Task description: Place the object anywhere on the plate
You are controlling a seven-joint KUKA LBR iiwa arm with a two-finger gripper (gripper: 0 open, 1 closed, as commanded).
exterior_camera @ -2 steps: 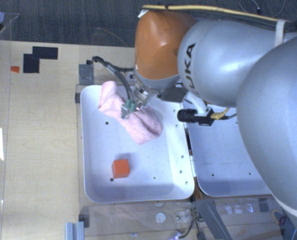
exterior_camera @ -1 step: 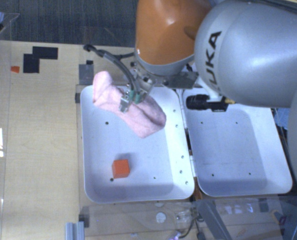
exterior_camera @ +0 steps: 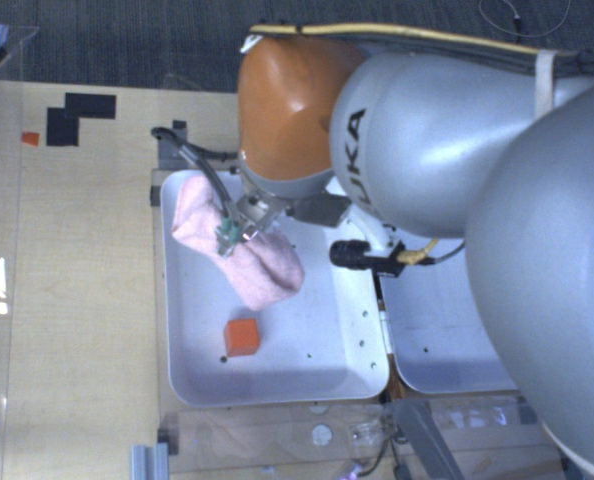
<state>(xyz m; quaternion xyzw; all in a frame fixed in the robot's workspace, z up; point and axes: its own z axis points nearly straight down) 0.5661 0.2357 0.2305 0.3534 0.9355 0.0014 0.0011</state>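
Reaching in from the right, the big grey arm (exterior_camera: 457, 158) with its orange band (exterior_camera: 287, 108) covers much of the two white bins. The left bin (exterior_camera: 187, 378) sits on the tabletop (exterior_camera: 67, 268), and the right bin (exterior_camera: 447, 368) lies just beside it, mostly under the arm. No plate can be picked out from this view, so the spot to drop things on is not clear. A soft pink cloth (exterior_camera: 262, 268) lies bunched in the back part of the left bin. The tool (exterior_camera: 232, 230) sits right at the cloth, touching its top; I cannot tell how the tool is set, as it is too small and half hidden by the wrist. A small orange block (exterior_camera: 242, 337) rests on the bin floor, near the cloth but apart from it. I think the cloth is the thing to move, though it might be the block. The cloth is floppy, so it could slip out, or hang down and drag over the block. The tool could also pinch just a thin fold and lose it on the way up.
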